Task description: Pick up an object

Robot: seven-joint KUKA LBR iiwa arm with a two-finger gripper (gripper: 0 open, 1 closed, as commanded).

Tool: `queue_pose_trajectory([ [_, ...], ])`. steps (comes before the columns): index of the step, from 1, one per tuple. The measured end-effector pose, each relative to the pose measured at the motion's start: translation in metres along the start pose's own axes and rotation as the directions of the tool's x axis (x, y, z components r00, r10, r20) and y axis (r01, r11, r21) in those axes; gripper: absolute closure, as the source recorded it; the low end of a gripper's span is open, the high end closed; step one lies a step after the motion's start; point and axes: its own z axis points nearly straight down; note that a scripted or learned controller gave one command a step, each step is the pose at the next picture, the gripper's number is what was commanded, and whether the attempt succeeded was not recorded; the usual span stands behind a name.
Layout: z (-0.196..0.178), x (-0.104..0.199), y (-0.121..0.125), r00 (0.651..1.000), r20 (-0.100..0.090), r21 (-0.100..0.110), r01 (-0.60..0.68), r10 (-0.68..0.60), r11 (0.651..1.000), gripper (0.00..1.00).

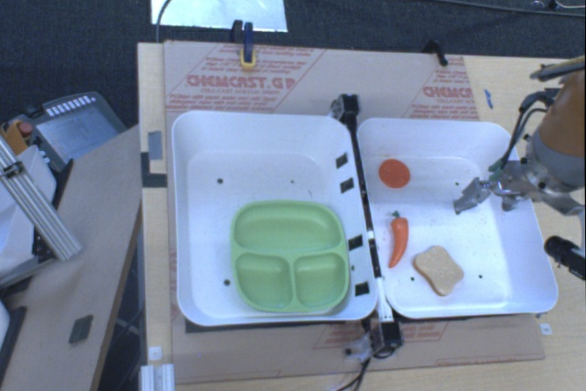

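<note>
We see two shallow white bins side by side on the bench. In the left bin (197,151) lies a green divided tray (290,255), three compartments in all, set toward the near right corner of that bin.

The right bin (439,137) holds three small things. An orange-red round disc (395,173) (perhaps a slice of toy tomato) lies toward the far left of the bin. Nearer to us, close by the divider between the bins, lies a toy carrot (399,238), orange with a green top pointing away from us. Just to the right of the carrot and slightly nearer is a tan slice of toy bread (439,270), apart from the carrot.

The arm comes in from the right, and its gripper (472,197) hangs over the right half of the right bin, well apart from the disc, above and to the right of the bread. We see nothing between its fingers, but whether they stand wide or narrow we cannot tell at this size and angle.
</note>
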Motion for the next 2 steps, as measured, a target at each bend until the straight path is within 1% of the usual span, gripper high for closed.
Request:
queue_pose_trajectory([
  [1, 0.056, -0.005, 0.008, 1.000, 0.001, 0.000, 0.000, 0.000, 1.000, 0.00],
  [2, 0.042, -0.006, 0.009, 1.000, 0.002, -0.005, 0.000, 0.000, 1.000, 1.00],
])
